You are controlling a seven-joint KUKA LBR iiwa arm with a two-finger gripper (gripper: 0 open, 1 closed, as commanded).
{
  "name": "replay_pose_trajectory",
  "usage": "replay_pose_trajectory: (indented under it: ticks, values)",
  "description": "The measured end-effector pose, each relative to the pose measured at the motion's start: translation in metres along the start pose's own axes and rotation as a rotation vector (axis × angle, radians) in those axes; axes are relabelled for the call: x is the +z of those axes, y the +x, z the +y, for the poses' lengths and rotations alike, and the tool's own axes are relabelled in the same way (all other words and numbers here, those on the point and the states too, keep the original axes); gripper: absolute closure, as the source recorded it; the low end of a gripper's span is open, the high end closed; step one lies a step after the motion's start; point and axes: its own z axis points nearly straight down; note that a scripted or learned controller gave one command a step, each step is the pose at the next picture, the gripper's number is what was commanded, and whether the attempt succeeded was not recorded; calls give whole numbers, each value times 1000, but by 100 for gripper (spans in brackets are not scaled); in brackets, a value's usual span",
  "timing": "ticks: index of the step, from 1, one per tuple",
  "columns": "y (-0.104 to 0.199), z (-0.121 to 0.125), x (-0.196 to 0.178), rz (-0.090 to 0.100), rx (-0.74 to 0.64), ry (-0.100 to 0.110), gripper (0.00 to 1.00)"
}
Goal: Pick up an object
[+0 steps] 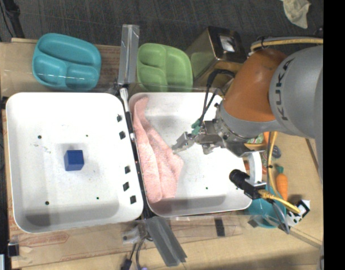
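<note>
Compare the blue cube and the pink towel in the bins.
The blue cube is small, rigid and boxy; the pink towel is long, soft and rumpled. The cube sits alone mid-floor in the left bin; the towel lies along the right bin's left wall, close to the gripper. Each rests on a white bin floor.

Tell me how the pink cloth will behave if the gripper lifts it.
The pink cloth lies rumpled along the right bin's left wall, so it is probably floppy and would drape from the gripper. It looks like light terry, likely easy to pinch, unlikely to slip.
</note>
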Motion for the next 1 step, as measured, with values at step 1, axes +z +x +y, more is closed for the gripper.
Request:
replay_pose_trajectory:
  ticks: [1]
  values:
    - [13, 3, 105, -1, -57, 0, 0]
